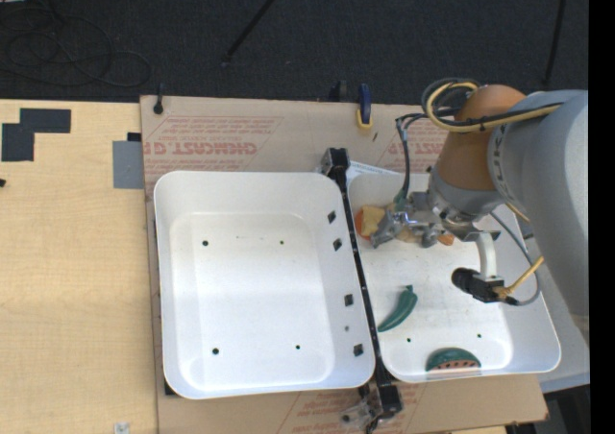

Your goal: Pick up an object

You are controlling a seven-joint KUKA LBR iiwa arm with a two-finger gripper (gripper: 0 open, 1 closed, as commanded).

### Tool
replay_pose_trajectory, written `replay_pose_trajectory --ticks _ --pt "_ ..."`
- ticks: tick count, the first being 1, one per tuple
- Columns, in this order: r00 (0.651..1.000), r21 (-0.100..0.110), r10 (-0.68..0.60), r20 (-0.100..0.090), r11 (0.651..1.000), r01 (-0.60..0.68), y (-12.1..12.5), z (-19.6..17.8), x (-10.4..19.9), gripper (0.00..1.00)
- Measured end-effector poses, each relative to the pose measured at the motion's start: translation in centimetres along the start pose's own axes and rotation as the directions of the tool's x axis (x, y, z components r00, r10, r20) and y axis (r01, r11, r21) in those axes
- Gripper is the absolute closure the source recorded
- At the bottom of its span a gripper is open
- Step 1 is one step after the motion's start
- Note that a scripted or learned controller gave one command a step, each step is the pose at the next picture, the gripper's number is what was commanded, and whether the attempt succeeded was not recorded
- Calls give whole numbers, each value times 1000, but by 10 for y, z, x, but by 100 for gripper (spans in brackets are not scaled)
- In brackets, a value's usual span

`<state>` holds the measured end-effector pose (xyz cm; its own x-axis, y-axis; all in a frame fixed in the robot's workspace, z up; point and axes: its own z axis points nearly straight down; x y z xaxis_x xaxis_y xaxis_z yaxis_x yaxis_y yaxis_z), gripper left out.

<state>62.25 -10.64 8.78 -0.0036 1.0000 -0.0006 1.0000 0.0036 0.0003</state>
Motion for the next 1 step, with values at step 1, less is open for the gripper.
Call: replay_pose_trajectory --ticks 1 --pt "1000 2 4 -1 1000 -4 22 0 -32 0"
